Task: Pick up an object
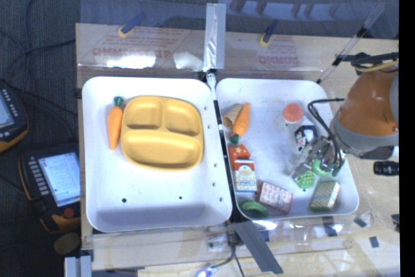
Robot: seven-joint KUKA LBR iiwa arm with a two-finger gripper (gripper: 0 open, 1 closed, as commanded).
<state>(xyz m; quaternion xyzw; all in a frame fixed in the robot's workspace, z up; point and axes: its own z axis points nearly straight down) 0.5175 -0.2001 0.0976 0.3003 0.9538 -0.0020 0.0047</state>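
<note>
Presently: gripper (319,162) low in right bin (272,91) over green toy (305,178), positioned for picking; finger state indiscernible.

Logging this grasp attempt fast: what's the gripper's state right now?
Gripper: low in the right bin, down over a small green object; whether it grips anything cannot be told.

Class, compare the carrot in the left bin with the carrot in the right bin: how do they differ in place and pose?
The left-bin carrot lies almost straight up the view, beside the yellow divided tray; the right-bin carrot lies slanted. The left-bin carrot looks longer than the right-bin carrot. The right-bin carrot rests against a tan cone. Both are orange.
</note>
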